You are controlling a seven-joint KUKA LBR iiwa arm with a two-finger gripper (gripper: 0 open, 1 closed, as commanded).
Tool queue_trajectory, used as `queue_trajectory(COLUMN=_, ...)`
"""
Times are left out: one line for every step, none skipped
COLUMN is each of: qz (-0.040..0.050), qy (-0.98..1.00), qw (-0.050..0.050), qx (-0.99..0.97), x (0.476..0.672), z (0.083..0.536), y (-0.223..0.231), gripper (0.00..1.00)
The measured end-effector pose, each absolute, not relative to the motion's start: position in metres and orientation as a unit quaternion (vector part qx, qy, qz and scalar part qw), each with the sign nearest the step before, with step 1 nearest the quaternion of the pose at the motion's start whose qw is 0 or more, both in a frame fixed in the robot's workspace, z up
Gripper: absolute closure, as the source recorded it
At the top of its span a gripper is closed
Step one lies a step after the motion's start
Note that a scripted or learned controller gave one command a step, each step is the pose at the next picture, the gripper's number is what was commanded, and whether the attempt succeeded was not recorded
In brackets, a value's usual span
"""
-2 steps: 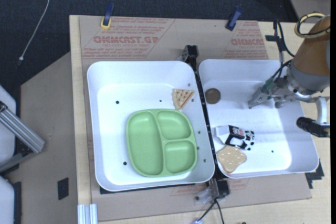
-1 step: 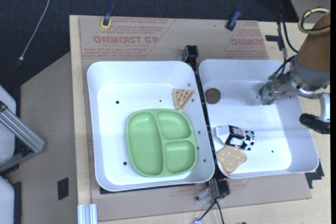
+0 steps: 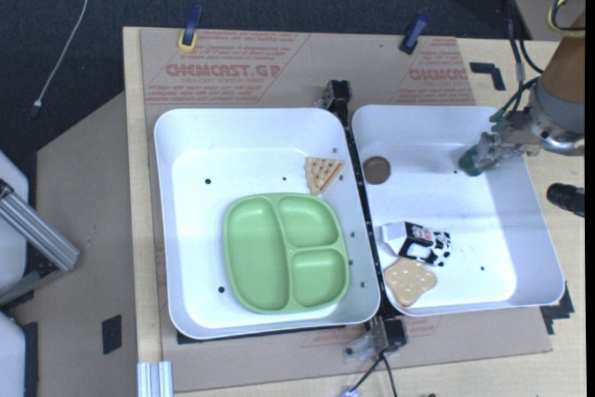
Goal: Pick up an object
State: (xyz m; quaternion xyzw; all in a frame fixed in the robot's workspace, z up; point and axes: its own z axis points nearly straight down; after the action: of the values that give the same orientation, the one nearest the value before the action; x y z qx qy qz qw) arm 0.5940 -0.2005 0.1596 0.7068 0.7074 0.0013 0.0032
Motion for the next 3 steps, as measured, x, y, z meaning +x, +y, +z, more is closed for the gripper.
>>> queue_trajectory(qz=0.0015, qy=0.708, qw=0.004, qx=0.707, x=0.596, z=0.214, y=-0.201, gripper=1.00)
queue_trajectory(qz=0.0007, qy=0.709, qw=-0.001, qx=0.705, x=0.593, z=0.217, y=-0.155, gripper=1.00)
queue_trajectory(qz=0.0006, qy=0.709, qw=-0.002, qx=0.705, x=0.575, z=0.226, y=-0.108, gripper=1.00)
